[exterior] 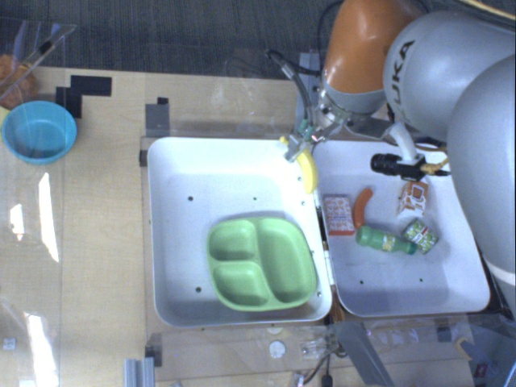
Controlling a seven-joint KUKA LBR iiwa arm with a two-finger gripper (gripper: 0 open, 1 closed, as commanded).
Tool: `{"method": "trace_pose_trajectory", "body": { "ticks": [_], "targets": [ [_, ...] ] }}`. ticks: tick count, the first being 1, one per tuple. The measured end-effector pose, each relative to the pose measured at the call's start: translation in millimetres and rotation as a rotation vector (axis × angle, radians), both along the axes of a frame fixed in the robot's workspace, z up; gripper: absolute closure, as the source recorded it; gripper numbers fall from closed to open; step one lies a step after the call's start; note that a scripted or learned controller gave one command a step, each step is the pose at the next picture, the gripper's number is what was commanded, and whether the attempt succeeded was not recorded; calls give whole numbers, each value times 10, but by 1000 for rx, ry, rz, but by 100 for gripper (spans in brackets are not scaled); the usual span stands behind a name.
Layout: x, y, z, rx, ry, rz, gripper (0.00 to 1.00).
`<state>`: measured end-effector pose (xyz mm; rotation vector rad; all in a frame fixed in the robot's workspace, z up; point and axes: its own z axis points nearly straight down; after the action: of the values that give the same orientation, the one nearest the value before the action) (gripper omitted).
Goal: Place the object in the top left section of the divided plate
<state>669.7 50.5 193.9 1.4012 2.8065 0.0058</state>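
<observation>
Pale wooden worktop (97,240) carries two white bins; the fingers (300,139) pinch a yellow banana (306,170) hanging just below them, lifted for carrying, the green divided plate (260,263) farther below-left.

Arm (451,79) at upper right of frame: big rounded glossy grey housings, smooth shells. Orange rounded band (363,35) above the wrist, shiny. Dark "KUKA" lettering partly visible on the grey segment right of the orange, only "UKA" readable. Thin cable runs along the top edge over the arm. Claw (300,139) small, grey metal, thin linkage parts with a dark hose looping beside it; details blurred.
</observation>
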Motion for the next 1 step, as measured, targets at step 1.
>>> {"method": "trace_pose_trajectory", "body": {
  "ticks": [1],
  "targets": [
    [-60,293,-10,-1,-1,244,100]
  ]
}}
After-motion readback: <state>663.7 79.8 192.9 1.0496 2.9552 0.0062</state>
